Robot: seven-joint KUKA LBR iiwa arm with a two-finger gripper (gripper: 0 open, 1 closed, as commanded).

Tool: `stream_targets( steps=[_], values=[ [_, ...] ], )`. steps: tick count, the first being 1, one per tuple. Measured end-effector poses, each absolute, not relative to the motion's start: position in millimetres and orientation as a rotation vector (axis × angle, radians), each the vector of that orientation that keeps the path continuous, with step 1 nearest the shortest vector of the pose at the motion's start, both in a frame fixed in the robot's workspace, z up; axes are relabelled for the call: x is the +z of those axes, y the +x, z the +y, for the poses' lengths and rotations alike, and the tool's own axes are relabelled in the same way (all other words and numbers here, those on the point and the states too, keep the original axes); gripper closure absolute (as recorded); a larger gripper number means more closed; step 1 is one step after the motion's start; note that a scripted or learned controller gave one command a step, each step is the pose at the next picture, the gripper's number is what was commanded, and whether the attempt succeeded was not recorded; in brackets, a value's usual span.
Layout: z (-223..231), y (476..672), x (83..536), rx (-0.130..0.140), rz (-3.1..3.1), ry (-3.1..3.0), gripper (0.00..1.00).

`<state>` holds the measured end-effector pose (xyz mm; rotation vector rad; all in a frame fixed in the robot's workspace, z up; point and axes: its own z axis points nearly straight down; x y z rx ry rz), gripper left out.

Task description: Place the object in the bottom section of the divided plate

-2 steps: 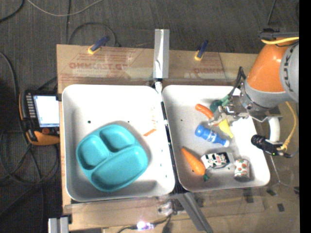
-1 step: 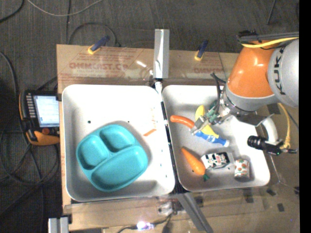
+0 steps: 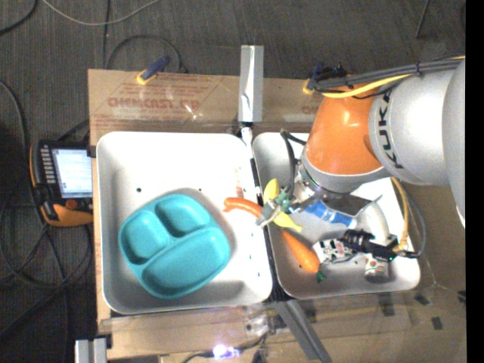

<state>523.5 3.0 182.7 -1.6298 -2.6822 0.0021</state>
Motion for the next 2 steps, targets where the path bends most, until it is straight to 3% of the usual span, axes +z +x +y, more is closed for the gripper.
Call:
stream_targets(
  steps=[1,2],
  values=[
    [2.2,523.6,182.8,0.002,-2.682,-1.632,0.0],
    [2.2,523.6,182.8,0.002,-2.682,-1.632,0.0]
  ],
)
